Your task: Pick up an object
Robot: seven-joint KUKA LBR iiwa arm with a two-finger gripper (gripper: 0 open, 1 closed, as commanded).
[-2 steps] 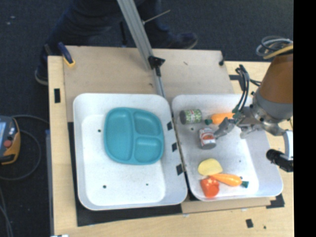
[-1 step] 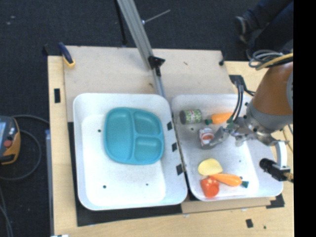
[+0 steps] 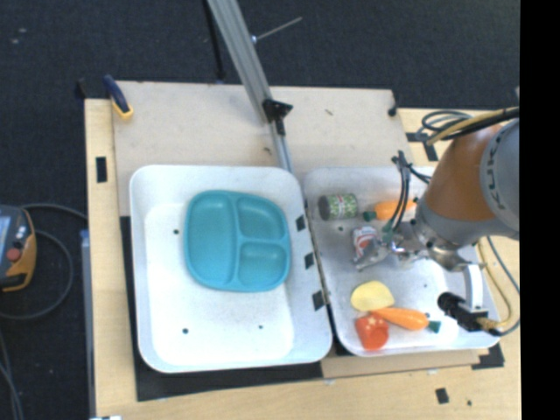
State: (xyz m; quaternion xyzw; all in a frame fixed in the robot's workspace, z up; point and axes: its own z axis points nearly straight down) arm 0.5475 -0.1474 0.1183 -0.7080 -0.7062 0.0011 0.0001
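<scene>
The jaws are down inside the right white bin, and from up here nobody can tell whether they're open or closed. The metal two-finger gripper sits mid-bin, just near of a green-labelled can lying on its side. Nearer still: a yellow rounded piece, an orange carrot, a red pepper-like piece. In the left white bin lies a turquoise divided plate.

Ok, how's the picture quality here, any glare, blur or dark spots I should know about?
In the camera view the light is even and soft; the white bins look bright, nearly washed out, with a faint shadow under the blue tray. The whole image is slightly soft; the gripper is too blurred to read. The dark floor around the bench loses detail.
</scene>
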